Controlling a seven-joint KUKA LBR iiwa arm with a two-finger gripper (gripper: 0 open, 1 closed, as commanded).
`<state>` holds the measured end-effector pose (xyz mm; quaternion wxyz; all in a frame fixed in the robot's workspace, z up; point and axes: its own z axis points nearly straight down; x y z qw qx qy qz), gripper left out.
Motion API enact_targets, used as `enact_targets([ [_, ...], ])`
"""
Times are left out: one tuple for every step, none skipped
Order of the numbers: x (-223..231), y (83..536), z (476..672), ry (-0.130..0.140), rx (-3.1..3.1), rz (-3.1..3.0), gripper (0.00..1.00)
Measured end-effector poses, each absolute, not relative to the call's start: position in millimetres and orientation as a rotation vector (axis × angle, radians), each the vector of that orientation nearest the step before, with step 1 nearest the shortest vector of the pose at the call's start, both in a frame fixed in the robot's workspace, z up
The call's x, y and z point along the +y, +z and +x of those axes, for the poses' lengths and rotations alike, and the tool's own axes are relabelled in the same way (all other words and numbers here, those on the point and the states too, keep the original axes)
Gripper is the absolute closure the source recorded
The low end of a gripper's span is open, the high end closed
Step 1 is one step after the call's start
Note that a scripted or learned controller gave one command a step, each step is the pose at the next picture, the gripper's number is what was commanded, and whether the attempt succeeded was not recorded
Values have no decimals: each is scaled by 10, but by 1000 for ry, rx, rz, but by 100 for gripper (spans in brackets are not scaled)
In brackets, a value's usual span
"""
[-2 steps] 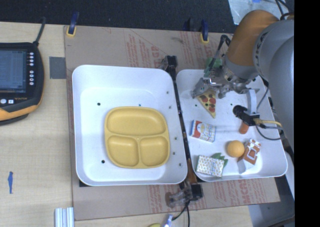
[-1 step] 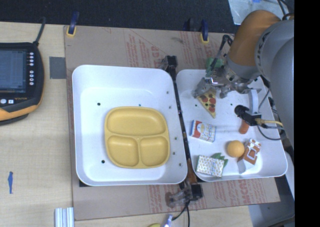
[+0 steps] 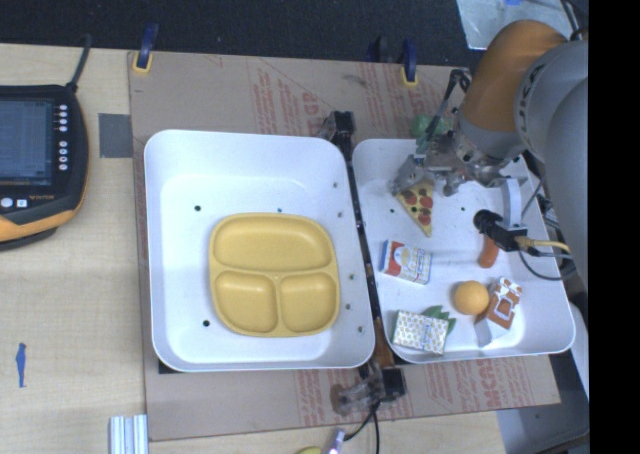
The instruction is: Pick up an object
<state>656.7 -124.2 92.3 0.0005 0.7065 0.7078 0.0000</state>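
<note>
Pincer (image 3: 418,174): low over the far-left part of the right bin (image 3: 560,342); finger spread cannot be told from this slant.
Pizza slice (image 3: 418,204): task's likeliest thing, just below the pincer toward the camera, touching or nearly so; not seen between any pads.
Long axis of slice: running from crust near the pincer to point nearer the camera and slightly right.
Key relation: slice just nearside of the tip, so judged a short drop and shift toward the camera needed.
Edges: bin's left wall close on the pincer's left; far rim just behind it; little room those ways.
Open room: bare white floor to the right of the slice and toward the camera.
Blue-and-red carton (image 3: 405,262): further nearside, well apart from the slice.
Orange ball (image 3: 470,296): nearside-right, beside a red-and-white packet (image 3: 503,304).
Patterned pouch (image 3: 420,332): nearest the camera, at the near rim.
Yellow tray (image 3: 273,274): in the left bin (image 3: 170,172), far left of the pincer, out of the way.
</note>
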Motion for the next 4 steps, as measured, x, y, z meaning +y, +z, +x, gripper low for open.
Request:
enact_targets([
  [-1129, 919, 6562, -4, 2228, 2219, 0],
  [-1121, 919, 6561, -5, 2229, 2219, 0],
  [-1523, 1008, 6564, -1, 2224, 2220, 0],
  [-1141, 915, 6360, -6, 2229, 2217, 0],
])
